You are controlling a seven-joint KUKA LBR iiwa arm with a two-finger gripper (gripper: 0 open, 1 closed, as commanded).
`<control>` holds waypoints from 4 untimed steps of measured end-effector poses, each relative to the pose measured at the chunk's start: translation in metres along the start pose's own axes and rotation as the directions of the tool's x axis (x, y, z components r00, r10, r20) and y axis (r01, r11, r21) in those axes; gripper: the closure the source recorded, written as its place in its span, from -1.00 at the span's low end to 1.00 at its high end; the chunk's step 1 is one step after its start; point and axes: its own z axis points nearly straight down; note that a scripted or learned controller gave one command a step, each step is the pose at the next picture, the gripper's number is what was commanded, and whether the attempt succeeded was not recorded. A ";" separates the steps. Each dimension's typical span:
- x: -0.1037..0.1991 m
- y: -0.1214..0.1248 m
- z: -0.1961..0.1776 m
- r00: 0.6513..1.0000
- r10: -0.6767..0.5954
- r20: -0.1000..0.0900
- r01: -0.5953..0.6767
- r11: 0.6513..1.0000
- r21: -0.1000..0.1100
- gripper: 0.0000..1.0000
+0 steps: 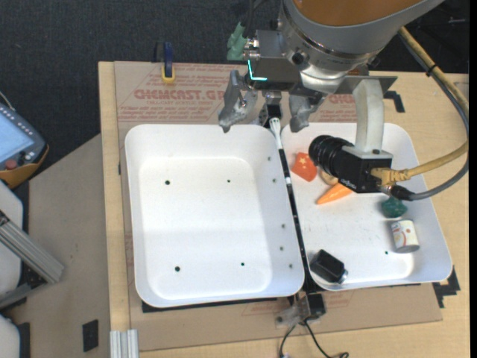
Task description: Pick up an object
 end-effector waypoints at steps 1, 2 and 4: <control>0.001 0.000 -0.011 1.000 -0.001 -0.001 0.001 1.000 -0.004 1.00; 0.001 0.000 -0.010 1.000 -0.001 -0.001 0.001 1.000 -0.003 -1.00; 0.031 0.014 0.041 1.000 -0.001 0.003 0.001 1.000 0.008 1.00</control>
